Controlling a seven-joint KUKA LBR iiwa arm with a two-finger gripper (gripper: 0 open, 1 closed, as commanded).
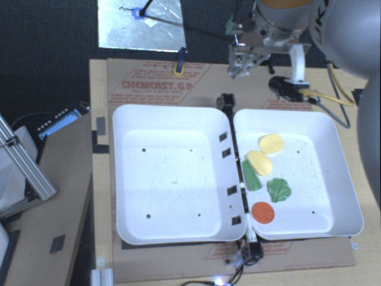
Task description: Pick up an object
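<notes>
You see the claw [241, 68] above the bench [155, 79], behind the bins; if it is clenched or released, you cannot tell. The right bin [333, 159] contains five small objects.

The gripper [241, 66] is hanging above the bench behind the right bin [339, 154], which is holding a tomato [264, 213].
</notes>
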